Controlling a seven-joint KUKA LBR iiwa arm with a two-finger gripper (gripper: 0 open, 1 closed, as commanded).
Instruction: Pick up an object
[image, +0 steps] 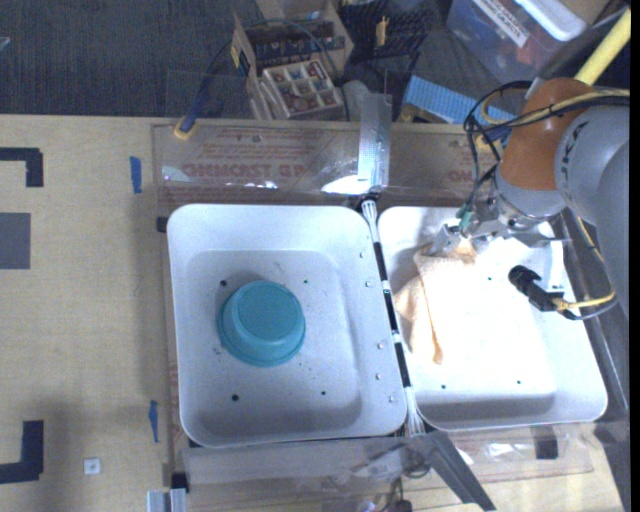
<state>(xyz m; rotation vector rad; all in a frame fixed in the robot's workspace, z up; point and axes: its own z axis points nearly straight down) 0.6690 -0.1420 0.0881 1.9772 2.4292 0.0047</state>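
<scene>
Crumpled tan cloth; round teal bowl.

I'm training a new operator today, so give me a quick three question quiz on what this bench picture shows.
1. True or false: the blue bowl sits in the left bin.
2. Which bin holds the cloth? A) left B) right
3. Fill in: the end effector is above the cloth's ___ end, far or near.

Key: 1 true; 2 B, the right bin; 3 far.
</scene>
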